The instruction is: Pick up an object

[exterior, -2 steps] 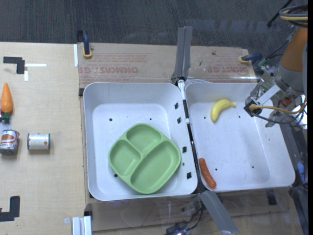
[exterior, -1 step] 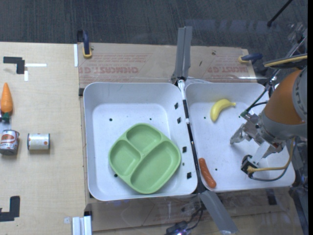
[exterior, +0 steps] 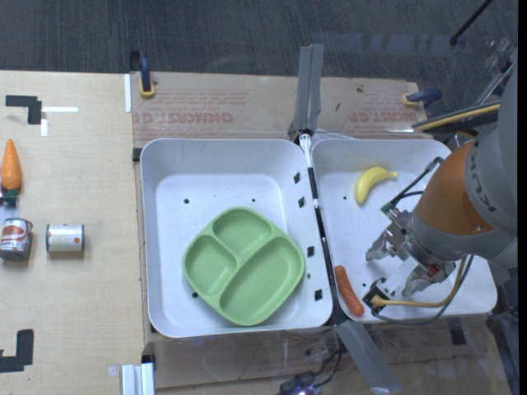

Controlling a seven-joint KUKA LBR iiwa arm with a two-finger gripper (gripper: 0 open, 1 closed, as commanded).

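Arm (exterior: 458,202) stoops, claw (exterior: 401,263) low in right bin (exterior: 342,227)

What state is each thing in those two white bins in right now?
Green plate: flat, right side up, in left bin.
Banana: lying loose, far side of right bin.
Red sausage: lying near right bin's left wall.
Tool: low over right bin, beside the sausage.

The left bin (exterior: 148,220) holds a divided plate (exterior: 244,266). In the right bin (exterior: 346,220) a banana (exterior: 372,183) lies at the back, with what looks like a sausage (exterior: 348,291) at the front left and the claw (exterior: 403,262) to its right. On the table (exterior: 74,319) left of both bins, a carrot (exterior: 10,165) lies behind a can (exterior: 15,239), with another can (exterior: 65,239) to that one's right.
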